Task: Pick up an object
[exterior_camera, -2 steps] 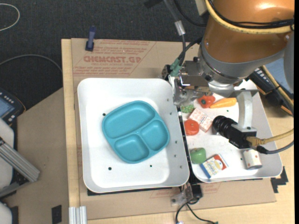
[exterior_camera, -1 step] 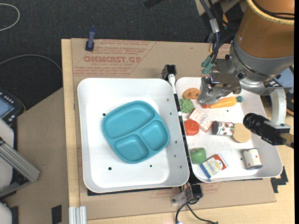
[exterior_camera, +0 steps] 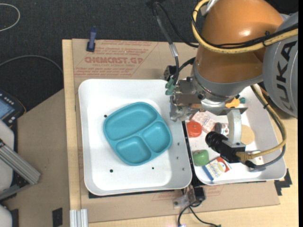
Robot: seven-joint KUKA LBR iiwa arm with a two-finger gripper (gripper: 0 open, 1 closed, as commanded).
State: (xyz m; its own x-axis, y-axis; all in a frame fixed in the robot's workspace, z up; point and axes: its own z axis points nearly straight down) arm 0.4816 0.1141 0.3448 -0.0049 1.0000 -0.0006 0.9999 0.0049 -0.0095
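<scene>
While the arm's bulky wrist hangs low over the right bin (exterior_camera: 272, 171), the loose objects lie in that bin beneath it: a red piece (exterior_camera: 193, 128), a green piece (exterior_camera: 200, 157) nearer the camera than the red one, a small printed packet (exterior_camera: 217, 167) beside the green one, and a tan disc (exterior_camera: 247, 135) farther right. The gripper (exterior_camera: 182, 109) sits above the bin's left edge; whether its fingers are spread or closed cannot be told. Left of that bin, the other bin (exterior_camera: 90, 126) holds a blue divided tray (exterior_camera: 137, 133).
</scene>
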